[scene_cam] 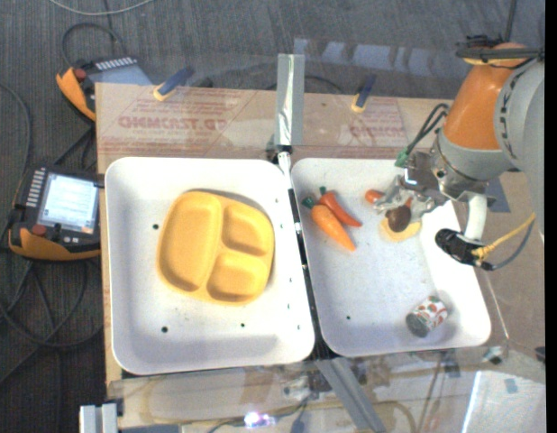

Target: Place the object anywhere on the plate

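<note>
Nearest the camera, a small can (pixel 429 316) lies on its side in the near corner of the right bin (pixel 369 323). Across the divider, the yellow plate (pixel 217 246) sits in the left bin (pixel 134 332), its three compartments bare. I hang low over the right bin's far corner, my fingers (pixel 400 202) just above a small flat yellow piece with a dark lump on it (pixel 402 226). How far apart they stand I cannot tell, and nothing is plainly caught between them. Two carrots (pixel 333 216) lie nearby toward the divider. By my reckoning the task has barely begun: pick, carry and placing all remain.
</note>
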Controlling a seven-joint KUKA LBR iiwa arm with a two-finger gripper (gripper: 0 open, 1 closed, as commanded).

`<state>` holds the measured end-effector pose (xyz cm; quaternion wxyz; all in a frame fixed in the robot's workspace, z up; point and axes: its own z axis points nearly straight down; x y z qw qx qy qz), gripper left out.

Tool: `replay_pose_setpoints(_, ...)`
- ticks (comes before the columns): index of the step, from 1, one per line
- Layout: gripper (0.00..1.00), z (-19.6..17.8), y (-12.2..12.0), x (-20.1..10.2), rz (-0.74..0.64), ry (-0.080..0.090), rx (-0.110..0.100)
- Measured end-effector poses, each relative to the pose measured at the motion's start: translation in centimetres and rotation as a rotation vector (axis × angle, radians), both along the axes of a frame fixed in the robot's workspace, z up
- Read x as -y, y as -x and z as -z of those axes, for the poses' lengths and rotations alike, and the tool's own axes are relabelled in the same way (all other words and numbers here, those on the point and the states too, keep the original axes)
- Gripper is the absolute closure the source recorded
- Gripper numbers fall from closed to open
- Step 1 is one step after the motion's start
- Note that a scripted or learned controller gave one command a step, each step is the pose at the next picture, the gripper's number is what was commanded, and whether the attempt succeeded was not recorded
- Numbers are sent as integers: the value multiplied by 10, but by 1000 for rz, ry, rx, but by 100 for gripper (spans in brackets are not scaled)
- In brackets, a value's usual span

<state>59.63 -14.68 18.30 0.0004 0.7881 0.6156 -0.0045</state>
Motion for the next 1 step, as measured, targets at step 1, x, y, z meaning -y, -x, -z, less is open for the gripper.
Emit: replay_pose_setpoints(1, 100, 3, 1, -79, -56, -5, 0)
